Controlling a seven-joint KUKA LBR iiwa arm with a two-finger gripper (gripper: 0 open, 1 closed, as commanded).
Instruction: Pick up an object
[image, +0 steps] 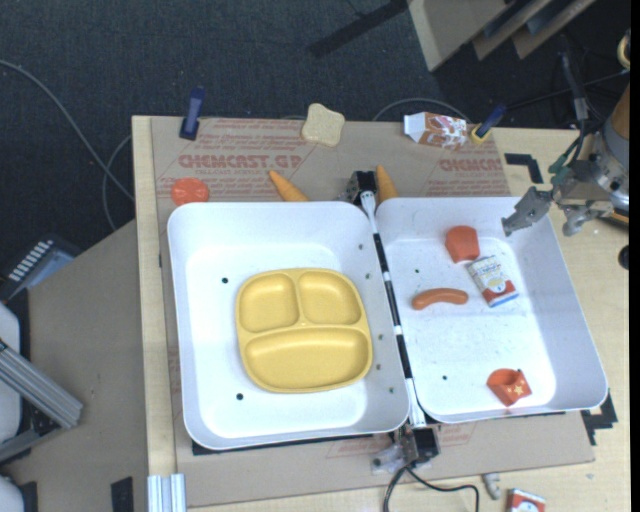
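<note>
In the right bin lie four small things I could take. A sausage lies nearly level a little left of the bin's middle. Up and to its right sits an orange-red block, and just below that, almost touching it, a small white carton with red and blue print, tilted. A red crumpled piece rests well apart from these, near the bin's front right corner.

My gripper hangs over the bin's far right corner, above the rim and apart from all four things; nothing is between its fingers (whether they are spread or closed I cannot tell from this slant).

The left bin touches the right one along the middle seam and holds a yellow divided plate with three compartments, lying flat near its centre.

Behind the bins, on the brown printed board, are a slice of toy bread, an orange carrot-like piece, an orange round piece by the left bin's far corner, a blue clip, and a small white-and-brown carton lying on its side.
</note>
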